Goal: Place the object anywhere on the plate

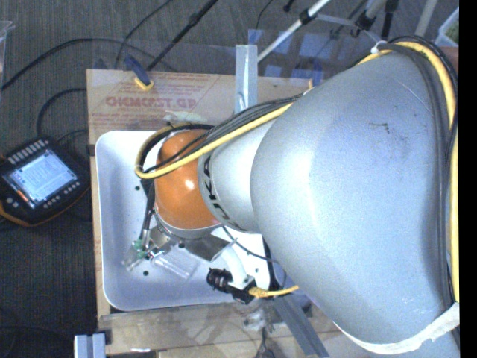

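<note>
The object cannot be placed with any certainty in the camera view. The arm lies across most of the scene, and its broad grey body covers the right half of the worktop and whatever rests there.

The arm comes in from the right and narrows toward the left. There the orange band sits above the wrist, over the middle of the white bin. Below the band the wrist points down and to the left, and the fingers hang over the lower left part of the bin. I cannot tell whether the fingers are open, closed or gripping something, because they are small, pale and partly hidden under the wrist. Just beside them is a greenish and white fleck, too small to say what it is or whether it touches the bin floor.

The bin shows its left wall, its two rounded left corners and a strip of bare white floor along the left side. It rests on a brown cardboard sheet with faded red lettering, which juts out past the bin's far edge. A blue clip sits at the sheet's far left edge. A grey metal post stands behind the bin, toward the sheet's right end.

Off the worktop to the left, a handheld control pendant with a lit screen lies on the dark carpet, well apart from the bin.
</note>
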`<state>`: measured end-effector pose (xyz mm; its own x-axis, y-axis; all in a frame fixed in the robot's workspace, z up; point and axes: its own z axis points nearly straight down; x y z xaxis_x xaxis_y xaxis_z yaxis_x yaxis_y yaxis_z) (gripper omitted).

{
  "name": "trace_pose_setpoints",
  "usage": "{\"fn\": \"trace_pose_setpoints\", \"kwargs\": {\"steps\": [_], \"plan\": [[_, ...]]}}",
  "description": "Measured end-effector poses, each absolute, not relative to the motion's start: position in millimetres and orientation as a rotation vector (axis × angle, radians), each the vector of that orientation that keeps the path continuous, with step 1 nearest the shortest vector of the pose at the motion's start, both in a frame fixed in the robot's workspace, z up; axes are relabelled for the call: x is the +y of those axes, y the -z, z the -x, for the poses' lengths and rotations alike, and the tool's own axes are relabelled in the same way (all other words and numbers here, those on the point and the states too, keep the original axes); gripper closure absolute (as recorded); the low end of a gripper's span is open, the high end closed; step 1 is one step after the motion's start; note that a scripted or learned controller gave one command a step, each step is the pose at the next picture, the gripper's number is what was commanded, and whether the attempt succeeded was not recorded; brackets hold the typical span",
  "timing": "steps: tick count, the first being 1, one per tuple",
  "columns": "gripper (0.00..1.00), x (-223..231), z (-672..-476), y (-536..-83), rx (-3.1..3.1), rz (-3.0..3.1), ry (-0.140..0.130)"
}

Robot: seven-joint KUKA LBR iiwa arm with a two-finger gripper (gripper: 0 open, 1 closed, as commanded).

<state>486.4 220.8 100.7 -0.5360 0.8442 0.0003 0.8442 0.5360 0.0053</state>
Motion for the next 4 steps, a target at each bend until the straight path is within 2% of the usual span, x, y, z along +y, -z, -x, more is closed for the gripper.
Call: {"fn": "trace_pose_setpoints", "kwargs": {"steps": [1,2,3,4], "plan": [[0.00,193,-483.1,-204,2.784,-1.460,0.006],[1.00,194,-482.5,-212,2.788,-1.462,0.009],[1.00,160,-484.3,-285,3.036,-0.809,0.003],[1.00,234,-490.0,-175,3.081,-0.639,0.003]]}}
